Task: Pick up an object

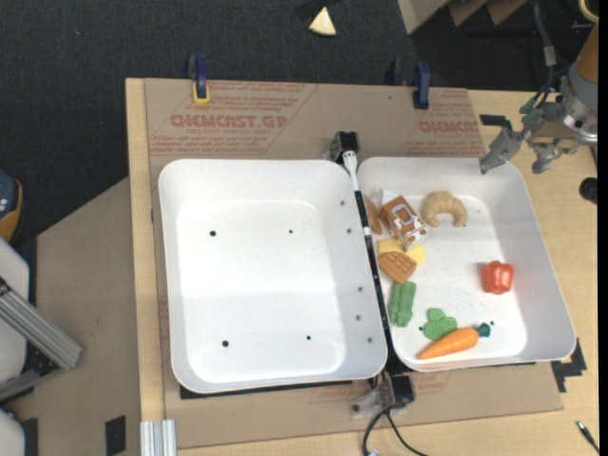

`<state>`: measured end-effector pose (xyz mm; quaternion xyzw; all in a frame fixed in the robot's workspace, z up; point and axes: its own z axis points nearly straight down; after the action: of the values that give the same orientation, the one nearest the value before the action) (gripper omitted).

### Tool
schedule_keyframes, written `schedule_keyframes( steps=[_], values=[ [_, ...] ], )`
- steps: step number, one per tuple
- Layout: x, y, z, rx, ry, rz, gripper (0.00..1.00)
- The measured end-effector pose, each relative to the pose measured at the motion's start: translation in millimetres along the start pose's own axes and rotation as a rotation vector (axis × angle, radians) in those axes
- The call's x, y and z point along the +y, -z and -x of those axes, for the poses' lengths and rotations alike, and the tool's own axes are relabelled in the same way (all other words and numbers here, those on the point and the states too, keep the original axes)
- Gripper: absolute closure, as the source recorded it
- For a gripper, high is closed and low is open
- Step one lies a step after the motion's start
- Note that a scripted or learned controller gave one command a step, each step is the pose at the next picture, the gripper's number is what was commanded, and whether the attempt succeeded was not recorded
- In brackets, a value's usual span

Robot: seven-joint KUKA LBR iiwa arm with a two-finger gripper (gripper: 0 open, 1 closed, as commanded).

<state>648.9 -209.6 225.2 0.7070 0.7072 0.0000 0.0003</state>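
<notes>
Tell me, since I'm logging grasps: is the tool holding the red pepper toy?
No, the red pepper toy lies in the right white bin, apart from the tool.

Brown board (285,112) printed with red CHEMCAST lettering covers the desk (104,283), held at its far edge by two clamps: a blue-and-yellow clamp (199,76) toward the far left corner and a blue clamp (421,84) further right. Black clip (344,145) sits at the far end of the seam between the bins, another clip with a cable (385,402) at the near end. Aluminium rail (38,326) lies off the desk's left edge, dark carpet (95,27) beyond the far edge with a small pale yellow wedge (323,22) on it.
</notes>
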Motion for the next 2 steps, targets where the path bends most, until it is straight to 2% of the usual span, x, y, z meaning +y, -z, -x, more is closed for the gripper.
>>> schedule_keyframes(
  steps=[1, 2],
  values=[
    [15.4, -149.7, -45.9, 0.006, 0.004, -0.010, 0.00],
    [18.7, -128.6, -41.8, -0.002, 0.002, 0.003, 1.00]
  ],
)
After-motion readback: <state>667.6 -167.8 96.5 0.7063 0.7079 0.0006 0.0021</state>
